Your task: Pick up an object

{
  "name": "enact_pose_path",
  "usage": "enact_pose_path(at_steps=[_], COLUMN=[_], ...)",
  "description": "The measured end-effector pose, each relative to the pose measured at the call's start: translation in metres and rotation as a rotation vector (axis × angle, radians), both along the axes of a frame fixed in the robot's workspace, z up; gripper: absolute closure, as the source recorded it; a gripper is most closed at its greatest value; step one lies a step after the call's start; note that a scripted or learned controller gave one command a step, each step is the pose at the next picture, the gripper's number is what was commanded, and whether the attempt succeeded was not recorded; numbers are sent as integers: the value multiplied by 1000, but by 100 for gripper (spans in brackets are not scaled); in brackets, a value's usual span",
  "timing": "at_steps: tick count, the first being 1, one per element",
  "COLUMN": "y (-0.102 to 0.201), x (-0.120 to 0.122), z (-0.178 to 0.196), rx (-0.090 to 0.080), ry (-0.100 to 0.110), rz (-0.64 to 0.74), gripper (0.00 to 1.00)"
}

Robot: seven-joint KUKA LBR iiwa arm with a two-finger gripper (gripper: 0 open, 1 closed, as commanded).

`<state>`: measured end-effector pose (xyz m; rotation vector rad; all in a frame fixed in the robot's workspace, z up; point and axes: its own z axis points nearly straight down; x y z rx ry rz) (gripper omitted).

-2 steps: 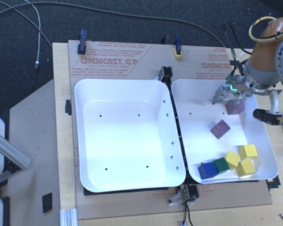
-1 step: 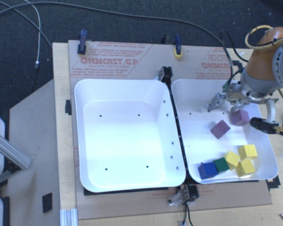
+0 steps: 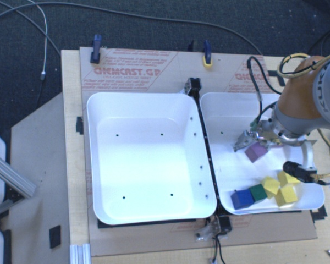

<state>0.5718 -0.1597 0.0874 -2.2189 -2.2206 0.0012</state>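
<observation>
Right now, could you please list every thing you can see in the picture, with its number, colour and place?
left bin: one, white, on the left part of the bench
right bin: one, white, beside the left bin
purple block: one, purple, in the right bin, at the pincer tips
blue block: one, blue, near front edge of the right bin
green block: one, green, right of the blue block
yellow blocks: about three, yellow, front right corner of the right bin
clamps: two, blue, on the far board edge
arm: one, grey with orange band, over the right bin
pincer: one, metal, above the purple block
</observation>
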Motion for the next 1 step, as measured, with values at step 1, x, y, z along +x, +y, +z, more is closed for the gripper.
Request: enact_pose_path(at_steps=[1], y=[-1], x=[2], z=[12], rx=[-1], ry=[-5], rz=[-1], gripper=[100])
